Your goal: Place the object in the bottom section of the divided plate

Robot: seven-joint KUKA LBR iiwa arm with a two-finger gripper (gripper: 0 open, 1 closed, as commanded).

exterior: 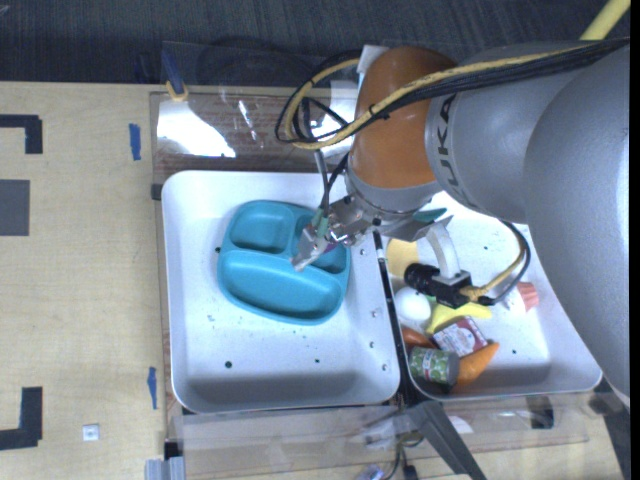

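Pale wood table (80,298) is carrying two white bins side by side. One blue divided plate (280,263) is lying in the left bin (270,368). My one claw (318,243) is hanging over the plate's right edge, near the ridge between its sections, and I cannot tell how its fingers are standing or whether anything is sitting between them. My grey arm (540,138) is reaching in from the right. The right bin (560,358) is holding a cluster of small items: one white egg (413,306), one yellow piece (402,258), one orange carrot (478,360) and a green packet (432,365).
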